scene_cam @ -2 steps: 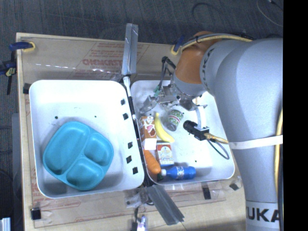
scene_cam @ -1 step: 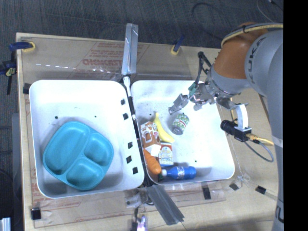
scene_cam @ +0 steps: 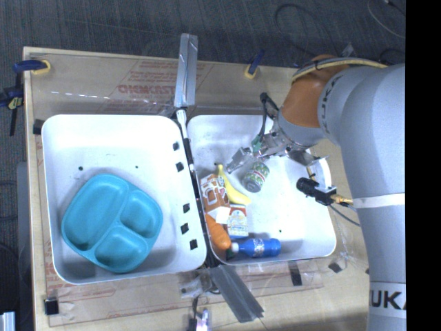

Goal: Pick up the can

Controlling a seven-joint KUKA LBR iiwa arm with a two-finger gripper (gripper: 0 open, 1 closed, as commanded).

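The claw is sitting in the right bin, right at the upper edge of the can. Its metal parts are blurring together against the white floor, so I cannot tell whether it is open or closed, or whether it is touching the can at all. The can is lying tilted near the middle of the right bin, a small green cylinder with a shiny silver end facing the camera.

Just to its left, a banana is curving yellow and smooth, partly overlapping a crinkly printed packet whose lettering is too small to read. Below them a small carton is resting beside an orange, carrot-like thing, its lower end hidden by the bin's rim. A blue plastic bottle is lying flat along the near wall.

In the left bin a teal divided tray with rounded compartments is lying. The wooden surface is showing under clear sheeting.
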